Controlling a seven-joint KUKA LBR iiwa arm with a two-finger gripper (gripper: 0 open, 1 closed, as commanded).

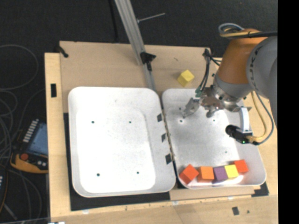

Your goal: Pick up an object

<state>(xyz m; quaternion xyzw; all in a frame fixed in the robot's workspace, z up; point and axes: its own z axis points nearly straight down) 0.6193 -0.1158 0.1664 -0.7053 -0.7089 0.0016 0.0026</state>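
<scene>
Jaws (202, 107) spread apart, grasping nothing, low over the right bin's (205, 139) far end. Blocks (214, 172) lined along that bin's near wall: two orange, purple, yellow, orange. Yellow cube (185, 77) out on the desk (103, 71). No readable writing.

No text, label, brand, number or sign can be read anywhere here.

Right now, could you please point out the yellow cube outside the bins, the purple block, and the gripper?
yellow cube (185, 77), camera view, top face.
purple block (219, 173), camera view, top face.
gripper (200, 108), camera view, between the fingertips.
</scene>
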